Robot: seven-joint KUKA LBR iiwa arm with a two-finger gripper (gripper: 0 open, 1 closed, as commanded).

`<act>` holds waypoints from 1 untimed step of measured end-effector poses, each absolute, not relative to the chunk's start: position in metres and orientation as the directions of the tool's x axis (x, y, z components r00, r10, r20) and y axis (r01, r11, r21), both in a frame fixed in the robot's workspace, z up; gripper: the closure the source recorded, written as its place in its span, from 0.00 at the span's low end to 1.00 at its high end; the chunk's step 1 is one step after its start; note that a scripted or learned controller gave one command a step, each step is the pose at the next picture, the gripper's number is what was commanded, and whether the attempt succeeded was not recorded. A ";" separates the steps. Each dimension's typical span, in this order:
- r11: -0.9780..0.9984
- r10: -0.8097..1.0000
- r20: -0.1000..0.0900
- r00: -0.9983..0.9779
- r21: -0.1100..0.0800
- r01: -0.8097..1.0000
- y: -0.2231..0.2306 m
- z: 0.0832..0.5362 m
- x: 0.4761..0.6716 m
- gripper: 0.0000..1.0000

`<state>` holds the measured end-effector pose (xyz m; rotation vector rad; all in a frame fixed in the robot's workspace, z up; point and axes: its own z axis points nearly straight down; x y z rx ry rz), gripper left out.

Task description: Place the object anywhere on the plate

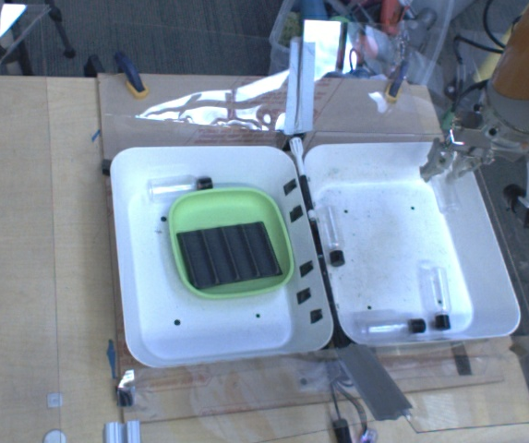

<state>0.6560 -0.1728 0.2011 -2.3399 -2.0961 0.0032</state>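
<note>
1. Camera view is showing the tabletop [33,247] carrying two white bins side by side, the left bin [144,330] and the right bin [486,293].
2. A green plate [183,212] is sitting in the middle of the left bin, a little toward its far edge.
3. A black ridged object [228,255] is lying flat on the plate, covering most of its middle.
4. Its long axis is running roughly left to right across the bin, tilted slightly, with its ribs running crosswise toward the near and far edges.
5. The arm is reaching in at the far right corner of the right bin, and the pincer [449,164] is hanging over that corner.
6. Whether the pincer is open or closed cannot be told from this view; nothing is visible between its tips.
7. The black object is lying well apart from the pincer, in the other bin, across the divider between the two bins.
8. Clear tubes with black caps [427,324] are lying near the right bin's near edge, and another clear tube [176,186] is lying at the left bin's far edge.
</note>
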 end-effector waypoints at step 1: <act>-0.110 0.994 -0.001 0.110 -0.001 0.994 -0.173 0.201 0.656 0.00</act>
